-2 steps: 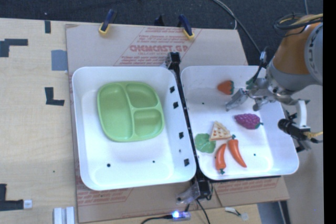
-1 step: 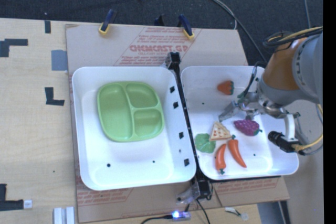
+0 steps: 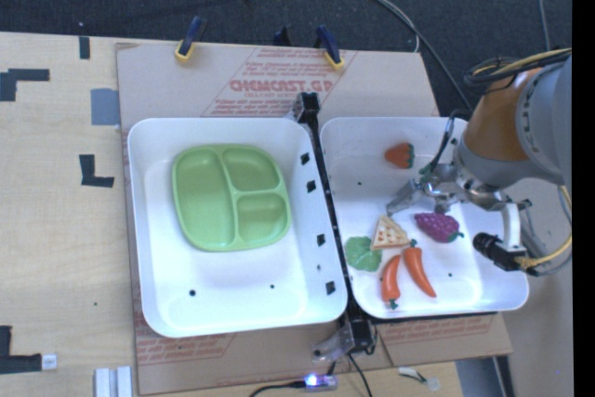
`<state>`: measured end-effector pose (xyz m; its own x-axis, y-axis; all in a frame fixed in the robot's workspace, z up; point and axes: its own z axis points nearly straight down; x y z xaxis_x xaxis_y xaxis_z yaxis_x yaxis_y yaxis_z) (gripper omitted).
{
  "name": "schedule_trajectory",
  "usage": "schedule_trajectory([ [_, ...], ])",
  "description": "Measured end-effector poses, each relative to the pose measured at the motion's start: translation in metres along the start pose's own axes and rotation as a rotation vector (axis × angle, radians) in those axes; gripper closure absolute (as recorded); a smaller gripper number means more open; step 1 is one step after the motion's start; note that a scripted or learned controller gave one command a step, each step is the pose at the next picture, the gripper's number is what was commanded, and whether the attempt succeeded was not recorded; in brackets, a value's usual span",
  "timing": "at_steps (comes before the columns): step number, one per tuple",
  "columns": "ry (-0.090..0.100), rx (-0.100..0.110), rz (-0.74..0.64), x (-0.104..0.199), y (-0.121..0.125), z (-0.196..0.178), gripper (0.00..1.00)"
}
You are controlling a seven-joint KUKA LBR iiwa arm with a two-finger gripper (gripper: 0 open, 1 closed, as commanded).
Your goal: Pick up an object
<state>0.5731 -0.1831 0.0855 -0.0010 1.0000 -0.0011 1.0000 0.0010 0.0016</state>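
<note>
A pale wooden surface (image 3: 56,228) was recorded, overlaid with printed cardboard (image 3: 270,84) held by two clamps; dark carpet and cables were seen beyond. Two white bins were set side by side: a green divided plate (image 3: 232,197) was held in the left bin (image 3: 149,293). In the right bin (image 3: 493,293) were catalogued a strawberry (image 3: 400,154), grapes (image 3: 436,225), a sandwich wedge (image 3: 390,234), a green leaf (image 3: 361,253) and two chilli peppers (image 3: 407,271). The hand (image 3: 423,191) was lowered just above the grapes; its opening could not be told, and nothing was seen held.
</note>
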Motion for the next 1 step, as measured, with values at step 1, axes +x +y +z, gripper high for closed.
schedule_trajectory([
  [1,-0.001,-0.001,0.001,-0.0008,0.0003,-0.0105,1.00],
])
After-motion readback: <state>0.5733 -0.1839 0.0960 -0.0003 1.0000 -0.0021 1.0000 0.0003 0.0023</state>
